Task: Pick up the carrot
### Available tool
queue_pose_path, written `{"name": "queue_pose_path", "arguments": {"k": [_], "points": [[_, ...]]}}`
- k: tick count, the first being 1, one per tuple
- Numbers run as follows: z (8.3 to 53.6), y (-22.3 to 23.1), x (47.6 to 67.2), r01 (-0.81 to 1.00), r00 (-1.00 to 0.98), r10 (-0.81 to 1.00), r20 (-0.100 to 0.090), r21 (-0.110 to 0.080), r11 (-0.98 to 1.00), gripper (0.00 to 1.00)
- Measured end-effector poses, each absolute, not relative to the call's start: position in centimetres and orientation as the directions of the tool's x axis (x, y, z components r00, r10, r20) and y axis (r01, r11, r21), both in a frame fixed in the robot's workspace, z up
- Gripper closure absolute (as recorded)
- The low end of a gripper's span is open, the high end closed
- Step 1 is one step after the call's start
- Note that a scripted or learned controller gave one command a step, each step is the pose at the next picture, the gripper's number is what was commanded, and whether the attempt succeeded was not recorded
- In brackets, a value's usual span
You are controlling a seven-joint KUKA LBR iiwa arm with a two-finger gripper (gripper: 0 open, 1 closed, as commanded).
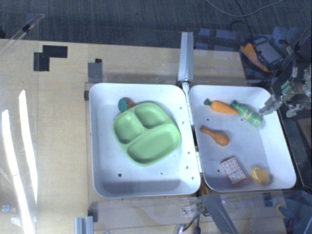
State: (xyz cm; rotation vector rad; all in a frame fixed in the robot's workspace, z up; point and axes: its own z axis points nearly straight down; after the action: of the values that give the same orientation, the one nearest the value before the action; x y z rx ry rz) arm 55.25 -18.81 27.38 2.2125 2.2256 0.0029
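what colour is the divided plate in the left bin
Light green: the divided plate shows plainly in the camera view, in the left bin.

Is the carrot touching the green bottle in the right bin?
Touching. In the camera view the carrot lies with its right end against the green bottle, with no white bin floor visible between them.

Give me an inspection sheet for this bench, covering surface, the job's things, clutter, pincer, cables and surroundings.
Surface: wooden bench bearing left bin and right bin side by side.
Job's things: carrot lying near the right bin's far edge, its tip touching or nearly touching a green bottle.
Clutter: right bin also holds a drumstick, a pink block and a yellow piece; left bin holds a green tray with a small toy behind it.
Pincer: pincer by the bottle at the right bin's far right; grip cannot be judged.
Cables: black cable on the floor.
Surroundings: dark carpet.
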Motion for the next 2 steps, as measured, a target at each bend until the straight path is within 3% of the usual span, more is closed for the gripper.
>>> {"name": "queue_pose_path", "arguments": {"k": [1, 2], "points": [[10.3, -15.7, 58.4, 0.999, 0.041, 0.999, 0.000, 0.002, -0.041, 0.00], [8.5, -13.5, 65.9, 1.000, -0.020, 1.000, 0.002, -0.023, 0.020, 0.00]]}}
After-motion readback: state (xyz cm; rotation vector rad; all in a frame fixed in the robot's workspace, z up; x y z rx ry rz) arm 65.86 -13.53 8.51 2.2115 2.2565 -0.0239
